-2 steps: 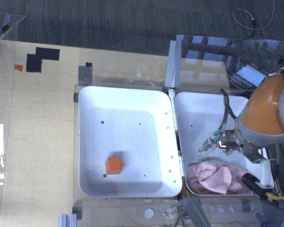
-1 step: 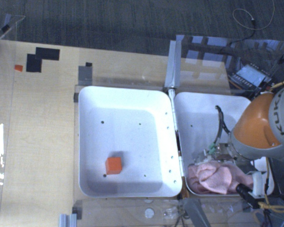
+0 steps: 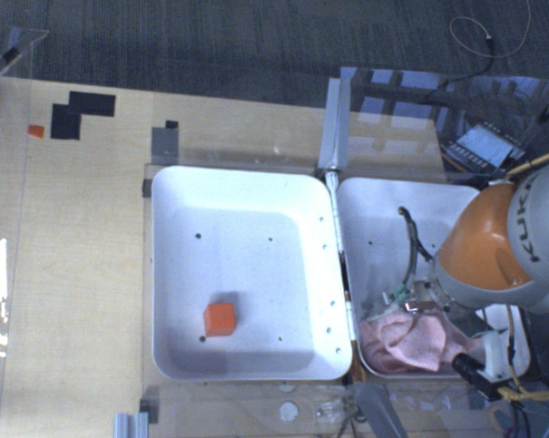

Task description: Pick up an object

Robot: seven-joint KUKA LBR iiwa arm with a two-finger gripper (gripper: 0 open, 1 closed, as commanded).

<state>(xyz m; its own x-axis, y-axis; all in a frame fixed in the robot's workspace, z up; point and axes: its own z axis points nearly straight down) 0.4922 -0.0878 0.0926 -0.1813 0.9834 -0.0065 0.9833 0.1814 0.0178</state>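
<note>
1. Step in hand: you had the arm [image 3: 491, 246] reaching in over the right bin [image 3: 374, 218], its wrist low above the bin's near end. I judged this to be the descent or grasp attempt, not yet a lift.

2. Task's thing, nearest candidate: a pink cloth [image 3: 405, 342] lay crumpled on the floor of the right bin, against its near wall and close to the divider between the bins. It rested on the bin floor; nothing showed it raised.

3. Other candidate: an orange cube [image 3: 220, 319] sat alone in the left bin [image 3: 248, 203], toward its near left part, well apart from the arm.

4. Claw [image 3: 414, 300]: it sat at the upper edge of the cloth, just beside or touching it; the arm's body hid most of it. Whether it was released or clenched, I could not tell, and no cloth was visibly caught in it. I record no grasp.

5. Next move, in my judgement: you needed the claw to close on a raised fold of the cloth, then rise straight up. Soft cloth may slip or only drag, so confirm it clears the bin floor before you count it picked.

6. The tabletop [image 3: 73, 250] to the left played no part.
</note>
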